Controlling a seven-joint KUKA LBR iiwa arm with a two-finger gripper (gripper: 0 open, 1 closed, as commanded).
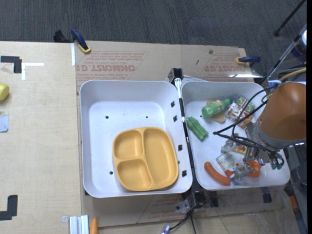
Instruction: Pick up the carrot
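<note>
carrot (253, 168): bright orange bit in the right bin's front right corner, right up against the gripper and partly covered by it. I can't make out its full shape.
yellow object (2, 91): off at the far left edge of the bench, well away from both bins.
clamp (80, 41): blue, at the back left corner of the cardboard sheet (112, 65) that lies under the bins.
left bin (92, 130): white and shallow, carrying 1 thing.
plate (145, 158): yellow with 3 compartments, sitting toward the left bin's front.
right bin (195, 94): white, pressed side by side against the left bin, and busy with clutter.
green piece (197, 128): short and ribbed, lying at a slant near the right bin's left wall.
sausage (216, 173): reddish-orange, lying along the front of the right bin, to the left of the carrot.
bottle (216, 108): green, on its side toward the back of the right bin.
packets (225, 161): small printed wrappers bunched between the sausage and the gripper.
carton (238, 109): small and printed, just beside the bottle on its right.
gripper (243, 172): down low over the front right corner of the right bin, in among the packets and the carrot. Whether it is apart, together or clamped on anything, I cannot tell.
arm (287, 111): the orange band looms in from the right, black cables trailing across the right bin.
</note>
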